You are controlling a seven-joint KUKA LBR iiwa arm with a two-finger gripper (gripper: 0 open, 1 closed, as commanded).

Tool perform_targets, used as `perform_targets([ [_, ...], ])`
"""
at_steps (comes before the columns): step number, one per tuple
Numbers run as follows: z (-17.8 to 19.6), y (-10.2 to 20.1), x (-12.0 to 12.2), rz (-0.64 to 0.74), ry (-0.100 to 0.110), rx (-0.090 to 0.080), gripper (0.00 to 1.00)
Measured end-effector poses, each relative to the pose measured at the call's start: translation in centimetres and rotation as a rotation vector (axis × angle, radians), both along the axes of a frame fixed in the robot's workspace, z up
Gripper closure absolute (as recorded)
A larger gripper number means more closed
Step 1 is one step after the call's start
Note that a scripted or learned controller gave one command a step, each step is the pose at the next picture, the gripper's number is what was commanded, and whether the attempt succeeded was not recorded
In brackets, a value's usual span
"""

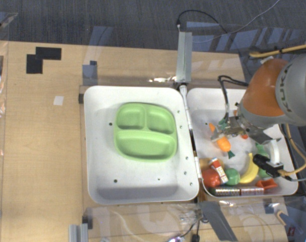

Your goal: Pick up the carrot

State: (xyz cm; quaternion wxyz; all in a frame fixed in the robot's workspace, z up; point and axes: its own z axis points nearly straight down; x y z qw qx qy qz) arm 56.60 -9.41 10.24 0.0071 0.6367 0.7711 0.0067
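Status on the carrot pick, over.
Gripper low in right bin, fingers unreadable. Carrot lying just below it, not seen held. Banana and tomato crowd nearby.

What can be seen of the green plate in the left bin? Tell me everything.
The green plate is a light green, rounded-rectangle tray that looks like moulded plastic, with a matte surface. Raised ridges split it into three compartments: two smaller ones along the far side and one long one along the near side. All three hold nothing. It lies flat and upright on the floor of the left bin, roughly in the middle, apart from the bin walls, with nothing else touching it.
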Motion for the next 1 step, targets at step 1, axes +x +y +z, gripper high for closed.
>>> perform_targets([
  [1, 8.42, 5.94, 6.02, -0.064, 0.013, -0.001, 1.0],
])
